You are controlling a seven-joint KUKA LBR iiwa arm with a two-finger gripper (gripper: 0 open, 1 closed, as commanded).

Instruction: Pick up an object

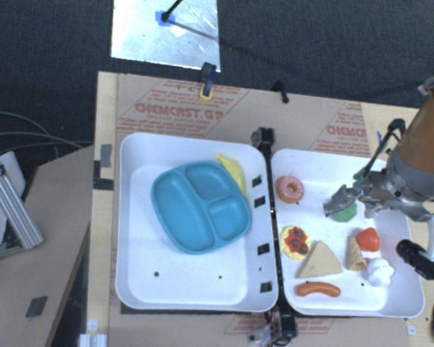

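The green object (343, 210) sat in the right bin (409, 296), near its upper middle, directly beneath the gripper (343, 201); too little of it showed to tell a long axis or a heading. Whether the gripper's fingers stood apart or together could not be told, nor whether they touched it. Around it lay a pink doughnut (289, 188) to the left, a red piece (367, 238), a small pizza (295, 242), a tan wedge (319, 261) and a sausage (318, 290) (lengthwise left to right). The left bin (142, 275) carried a blue divided plate (200, 206) with a banana (233, 170) at its upper edge. The board under the bins read CHEMCAST GP in red.
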